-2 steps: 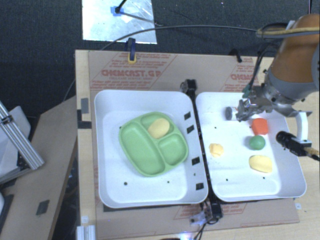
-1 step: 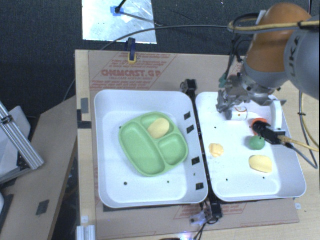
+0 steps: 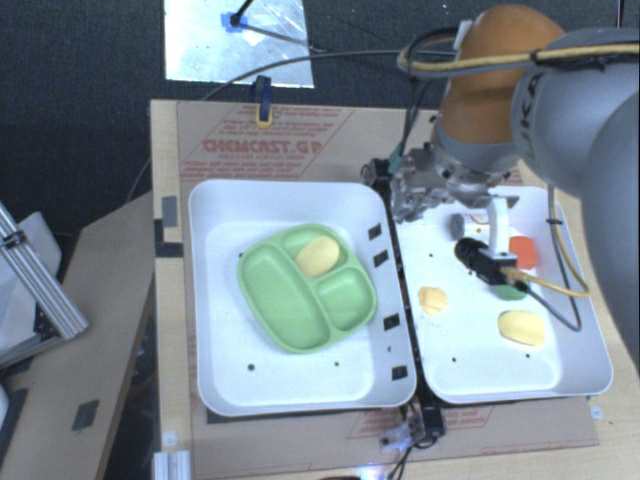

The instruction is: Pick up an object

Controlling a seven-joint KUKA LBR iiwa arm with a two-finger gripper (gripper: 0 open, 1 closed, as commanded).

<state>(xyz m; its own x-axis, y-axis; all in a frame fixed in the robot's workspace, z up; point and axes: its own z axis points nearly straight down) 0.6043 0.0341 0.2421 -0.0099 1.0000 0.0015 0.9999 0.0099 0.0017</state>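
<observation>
The gripper (image 3: 410,201) hangs over the right bin (image 3: 575,363), at its far left corner. I cannot tell whether it is open or closed. A small yellow piece (image 3: 432,299) lies apart from it, nearer the camera, and a yellow lump (image 3: 521,327) lies beyond that.

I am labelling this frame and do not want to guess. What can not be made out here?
1. Green thing, camera view: mostly hidden under hardware of the arm; shape unknown.
2. Orange thing beside it: partly covered by the same hardware; kind unclear.
3. Gripper: dark, blurred; whether it holds anything cannot be told.
4. Right bin: far wall hidden by the arm.
</observation>
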